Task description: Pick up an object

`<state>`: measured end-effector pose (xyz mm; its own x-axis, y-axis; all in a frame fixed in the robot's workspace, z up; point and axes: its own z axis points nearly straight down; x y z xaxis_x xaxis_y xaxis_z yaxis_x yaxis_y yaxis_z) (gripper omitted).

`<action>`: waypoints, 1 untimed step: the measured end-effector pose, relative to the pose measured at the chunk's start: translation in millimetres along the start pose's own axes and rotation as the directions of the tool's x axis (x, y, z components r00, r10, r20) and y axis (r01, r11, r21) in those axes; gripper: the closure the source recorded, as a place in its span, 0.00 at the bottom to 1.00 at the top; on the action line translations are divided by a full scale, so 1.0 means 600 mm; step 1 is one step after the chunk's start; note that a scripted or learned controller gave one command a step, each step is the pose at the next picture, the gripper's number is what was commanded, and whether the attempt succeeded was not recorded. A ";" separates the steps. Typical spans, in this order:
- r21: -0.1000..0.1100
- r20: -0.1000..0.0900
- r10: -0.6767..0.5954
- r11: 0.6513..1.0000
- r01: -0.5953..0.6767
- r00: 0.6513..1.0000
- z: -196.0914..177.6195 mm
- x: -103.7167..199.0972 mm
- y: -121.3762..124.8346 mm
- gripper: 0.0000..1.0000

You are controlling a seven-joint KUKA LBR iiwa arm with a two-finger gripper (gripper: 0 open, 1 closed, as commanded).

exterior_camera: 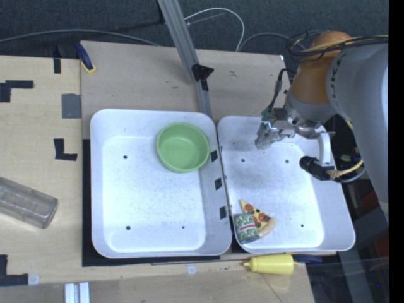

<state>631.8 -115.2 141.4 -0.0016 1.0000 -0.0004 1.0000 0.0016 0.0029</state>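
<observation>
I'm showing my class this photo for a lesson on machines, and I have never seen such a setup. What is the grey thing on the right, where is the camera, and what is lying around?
The grey shape with the orange band is a robot arm, reaching in from the right. Its gripper hangs over the right bin, with nothing seen between the fingers. The one camera looks down at a slant from above the bench. The left bin holds a green bowl. The right bin holds a toy pizza slice beside a small patterned packet. A yellow bottle lies just in front of the bins, and a clear plastic container lies at far left.
</observation>
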 end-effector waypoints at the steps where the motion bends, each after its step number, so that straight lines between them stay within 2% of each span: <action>1: -0.002 0.001 0.001 1.000 -0.001 1.000 -0.098 -0.015 0.002 1.00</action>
<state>632.6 -123.9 200.1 -0.0009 1.0000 -0.0014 1.0000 0.0009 0.0050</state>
